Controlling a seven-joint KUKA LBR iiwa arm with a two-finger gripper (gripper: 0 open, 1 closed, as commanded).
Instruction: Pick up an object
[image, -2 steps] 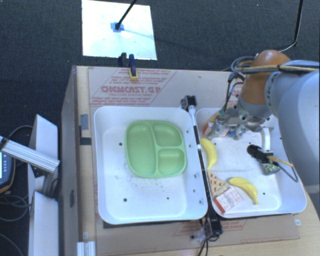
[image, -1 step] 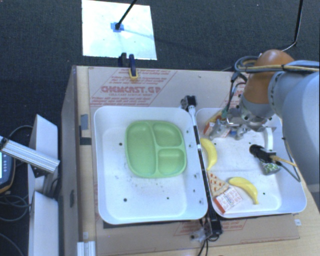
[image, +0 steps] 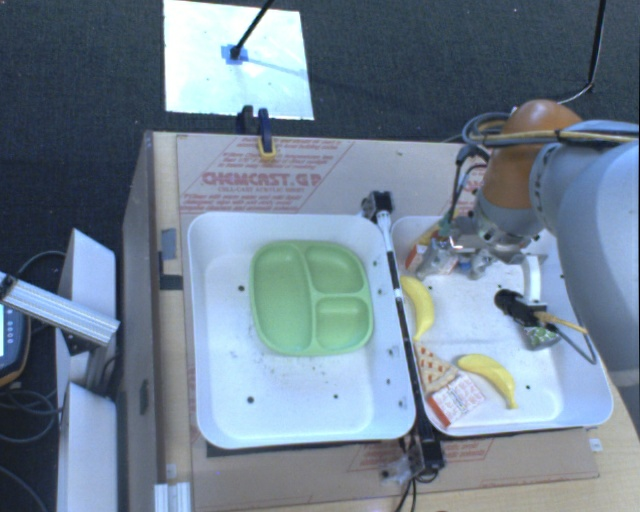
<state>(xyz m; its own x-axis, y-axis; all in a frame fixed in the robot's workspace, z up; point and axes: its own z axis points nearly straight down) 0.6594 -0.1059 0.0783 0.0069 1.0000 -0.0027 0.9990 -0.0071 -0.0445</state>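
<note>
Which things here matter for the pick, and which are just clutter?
Job: gripper; upper yellow plastic banana; lower yellow plastic banana; orange triangular toy wedge; red-and-white paper packet, all in the right white bin.
Lying about: green divided plastic plate in the left white bin.

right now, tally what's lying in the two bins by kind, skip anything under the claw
bananas: 2
green divided plate: 1
checkered wedge: 1
red and white packet: 1
total: 5
</note>
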